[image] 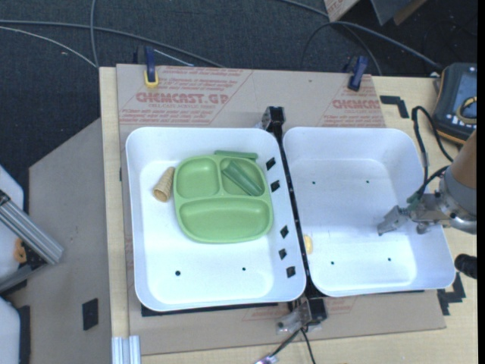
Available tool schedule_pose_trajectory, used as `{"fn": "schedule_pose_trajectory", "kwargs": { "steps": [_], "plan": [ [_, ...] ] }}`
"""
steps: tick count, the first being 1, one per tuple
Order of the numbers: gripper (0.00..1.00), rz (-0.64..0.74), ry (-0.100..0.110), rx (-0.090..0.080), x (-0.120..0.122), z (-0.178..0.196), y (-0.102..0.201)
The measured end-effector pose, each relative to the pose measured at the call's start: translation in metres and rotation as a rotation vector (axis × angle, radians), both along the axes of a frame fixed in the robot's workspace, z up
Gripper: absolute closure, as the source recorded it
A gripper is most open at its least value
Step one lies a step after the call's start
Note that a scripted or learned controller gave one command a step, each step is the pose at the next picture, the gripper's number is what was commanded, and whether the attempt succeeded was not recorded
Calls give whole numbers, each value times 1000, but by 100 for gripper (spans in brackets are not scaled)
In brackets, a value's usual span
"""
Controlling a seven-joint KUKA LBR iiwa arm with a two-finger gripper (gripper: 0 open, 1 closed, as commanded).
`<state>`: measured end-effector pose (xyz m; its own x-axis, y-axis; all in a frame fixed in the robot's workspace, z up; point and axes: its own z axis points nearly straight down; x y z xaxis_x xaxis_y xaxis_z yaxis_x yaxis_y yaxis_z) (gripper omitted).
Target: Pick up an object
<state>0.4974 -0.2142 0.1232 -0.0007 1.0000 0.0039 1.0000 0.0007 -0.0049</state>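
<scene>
A green divided plate (222,200) lies in the left bin (151,264). A dark green stick-shaped piece (244,177) rests in the plate's upper right compartment. Just left of the plate lies a small tan cone (163,184). A tiny yellow object (306,243) sits at the left wall of the right bin (356,279). My gripper (405,224) hangs low over the right side of the right bin, open, with nothing between its fingers. It is far from the plate and the cone.
A black divider with clips (284,203) runs between the two bins. Blue clamps (151,65) hold the brown board at the back. Cables cross the dark floor behind, and a device (461,108) sits at the far right.
</scene>
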Motion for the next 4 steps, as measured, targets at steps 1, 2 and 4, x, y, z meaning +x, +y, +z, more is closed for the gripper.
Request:
{"fn": "schedule_pose_trajectory", "kwargs": {
  "steps": [1,2,4],
  "plan": [
    [100,-1,-6,-3,1,14,-1],
    [100,0,-11,-6,-5,75,0],
    [100,4,-3,-1,-5,115,48]
  ]
}}
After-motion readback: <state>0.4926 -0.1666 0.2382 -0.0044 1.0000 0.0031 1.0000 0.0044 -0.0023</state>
